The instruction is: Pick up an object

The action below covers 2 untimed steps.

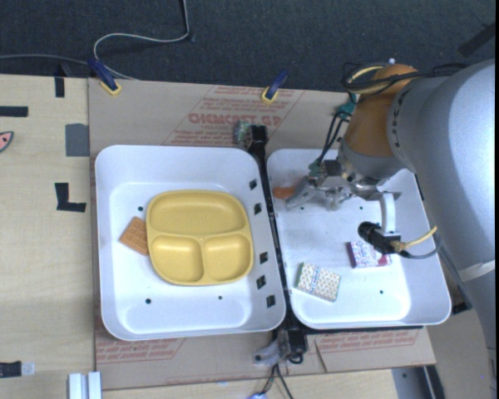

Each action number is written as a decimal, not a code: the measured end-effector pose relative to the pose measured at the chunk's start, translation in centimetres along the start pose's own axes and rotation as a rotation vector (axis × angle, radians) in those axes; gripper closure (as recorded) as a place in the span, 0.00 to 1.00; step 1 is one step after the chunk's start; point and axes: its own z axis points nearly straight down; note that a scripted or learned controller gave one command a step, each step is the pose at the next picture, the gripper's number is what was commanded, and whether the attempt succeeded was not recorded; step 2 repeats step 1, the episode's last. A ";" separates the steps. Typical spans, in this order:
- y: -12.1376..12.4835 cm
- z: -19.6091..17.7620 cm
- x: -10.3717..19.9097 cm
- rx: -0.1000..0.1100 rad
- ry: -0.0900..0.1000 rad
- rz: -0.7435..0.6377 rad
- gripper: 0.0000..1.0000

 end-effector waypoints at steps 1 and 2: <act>4.2 1.0 0.3 0.001 0.003 0.001 0.00; 4.2 1.0 0.3 0.001 0.003 0.001 0.00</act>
